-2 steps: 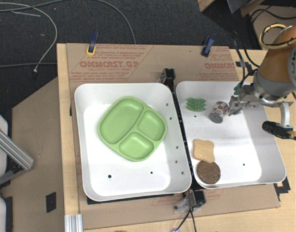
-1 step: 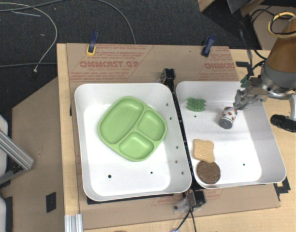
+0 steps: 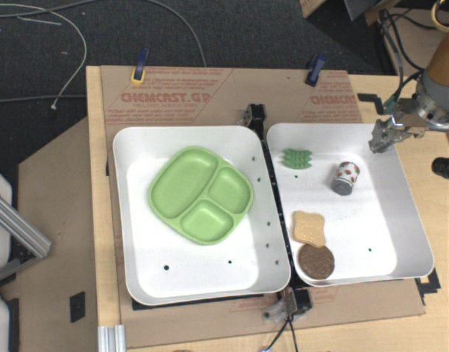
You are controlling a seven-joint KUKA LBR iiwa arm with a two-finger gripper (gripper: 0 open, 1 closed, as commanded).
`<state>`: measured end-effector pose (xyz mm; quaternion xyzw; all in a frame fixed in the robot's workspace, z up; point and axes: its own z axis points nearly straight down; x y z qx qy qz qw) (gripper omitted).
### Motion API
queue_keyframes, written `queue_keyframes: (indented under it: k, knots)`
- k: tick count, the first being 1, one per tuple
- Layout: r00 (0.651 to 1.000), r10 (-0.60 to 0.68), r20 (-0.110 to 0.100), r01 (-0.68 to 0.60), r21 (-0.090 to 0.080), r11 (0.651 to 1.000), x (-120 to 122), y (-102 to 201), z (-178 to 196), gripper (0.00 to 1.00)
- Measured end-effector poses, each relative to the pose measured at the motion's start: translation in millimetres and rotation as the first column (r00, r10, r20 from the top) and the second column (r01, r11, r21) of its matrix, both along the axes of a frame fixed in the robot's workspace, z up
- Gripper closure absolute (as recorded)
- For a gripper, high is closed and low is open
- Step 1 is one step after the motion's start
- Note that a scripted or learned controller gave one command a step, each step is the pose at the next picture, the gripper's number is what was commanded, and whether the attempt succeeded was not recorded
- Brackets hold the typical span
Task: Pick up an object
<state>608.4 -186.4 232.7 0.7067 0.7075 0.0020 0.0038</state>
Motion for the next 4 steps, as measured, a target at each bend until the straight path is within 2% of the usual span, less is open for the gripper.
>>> queue_keyframes:
  k: [1, 2, 4]
  knots:
    - [1.000, 0.000, -0.001, 0.000, 0.000, 1.000, 1.4, -0.2, 50.9, 1.00]
    - [1.000, 0.004, -0.010, -0.004, 0.005, 1.000, -2.3, 58.7, 49.4, 1.00]
    - [1.000, 0.003, -0.012, -0.003, 0.005, 1.000, -39.6, 159.8, 22.7, 1.00]
